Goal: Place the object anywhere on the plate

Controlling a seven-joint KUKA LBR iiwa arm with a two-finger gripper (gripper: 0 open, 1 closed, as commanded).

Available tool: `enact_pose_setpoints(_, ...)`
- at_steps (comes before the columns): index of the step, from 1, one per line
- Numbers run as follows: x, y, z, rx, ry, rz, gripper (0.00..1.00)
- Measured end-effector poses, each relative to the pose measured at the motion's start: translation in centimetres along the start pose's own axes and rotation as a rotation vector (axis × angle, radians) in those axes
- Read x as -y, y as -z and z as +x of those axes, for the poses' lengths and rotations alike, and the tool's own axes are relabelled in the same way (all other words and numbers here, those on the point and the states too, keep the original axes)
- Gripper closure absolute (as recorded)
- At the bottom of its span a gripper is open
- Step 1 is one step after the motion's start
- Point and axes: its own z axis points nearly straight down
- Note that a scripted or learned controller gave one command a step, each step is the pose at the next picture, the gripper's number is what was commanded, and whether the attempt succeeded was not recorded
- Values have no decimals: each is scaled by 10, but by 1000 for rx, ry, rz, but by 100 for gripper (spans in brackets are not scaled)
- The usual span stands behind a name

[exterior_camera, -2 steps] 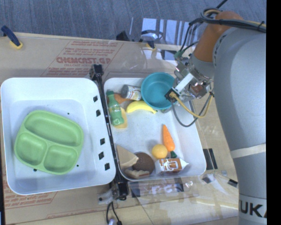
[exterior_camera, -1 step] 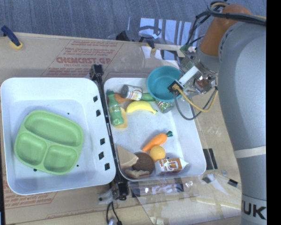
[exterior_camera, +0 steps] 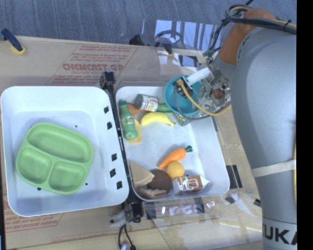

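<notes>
- Where the arm enters from the right, the gripper (exterior_camera: 211,90) sits over the blue bowl (exterior_camera: 178,97) at the right bin's (exterior_camera: 215,155) far corner; finger state cannot be determined, possibly masked by cabling.
- The green plate (exterior_camera: 53,157) lies in the left bin (exterior_camera: 13,100).
- Banana (exterior_camera: 156,119), carrot (exterior_camera: 173,157) and green bottle (exterior_camera: 128,122) lie near the bowl.

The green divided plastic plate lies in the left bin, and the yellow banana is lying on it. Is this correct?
Not quite. The green divided plastic plate does lie in the left white bin, but the yellow banana is in the right white bin, beside a green bottle. The camera view shows it.
</notes>
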Motion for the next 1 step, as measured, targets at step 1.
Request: enact_pose_setpoints(1, -2, 17, 4, -5, 5, 2, 100)
